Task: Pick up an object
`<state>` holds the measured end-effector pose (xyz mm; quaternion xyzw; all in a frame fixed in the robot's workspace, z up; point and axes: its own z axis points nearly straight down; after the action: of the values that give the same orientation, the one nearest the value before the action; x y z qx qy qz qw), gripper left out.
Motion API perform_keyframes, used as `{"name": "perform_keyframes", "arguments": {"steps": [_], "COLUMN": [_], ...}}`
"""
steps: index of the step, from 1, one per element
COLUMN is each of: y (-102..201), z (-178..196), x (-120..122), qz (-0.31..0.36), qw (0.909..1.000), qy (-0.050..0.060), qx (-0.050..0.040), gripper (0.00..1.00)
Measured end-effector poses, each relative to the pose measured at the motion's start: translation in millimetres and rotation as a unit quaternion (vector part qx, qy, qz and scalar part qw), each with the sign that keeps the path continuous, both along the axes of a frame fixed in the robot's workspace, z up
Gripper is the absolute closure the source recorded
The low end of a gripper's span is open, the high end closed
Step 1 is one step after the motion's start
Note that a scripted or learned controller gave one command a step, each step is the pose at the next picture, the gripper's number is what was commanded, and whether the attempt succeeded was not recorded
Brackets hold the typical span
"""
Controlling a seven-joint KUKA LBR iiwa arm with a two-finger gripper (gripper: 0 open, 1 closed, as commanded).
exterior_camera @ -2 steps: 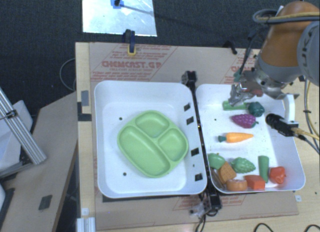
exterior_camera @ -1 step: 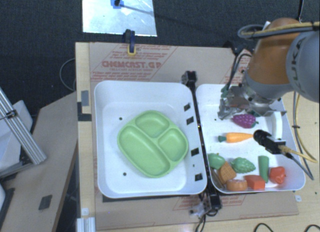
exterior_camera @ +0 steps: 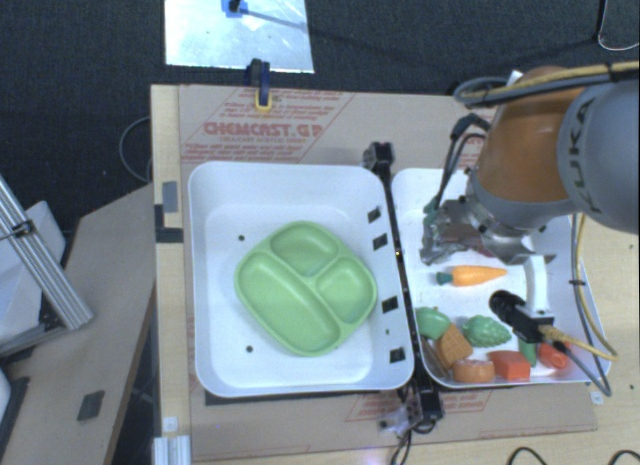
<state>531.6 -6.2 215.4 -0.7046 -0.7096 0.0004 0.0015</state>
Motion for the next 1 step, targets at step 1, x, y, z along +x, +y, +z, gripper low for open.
{"name": "perform_keyframes", "arguments": {"steps": [1], "y": [36.5], "z": [-2.9], "x": [-39.9], "qz": [0.000], "qw": [1.0000], "qy": [0.000], "qx": [0.0002], "gripper": [1.00]}}
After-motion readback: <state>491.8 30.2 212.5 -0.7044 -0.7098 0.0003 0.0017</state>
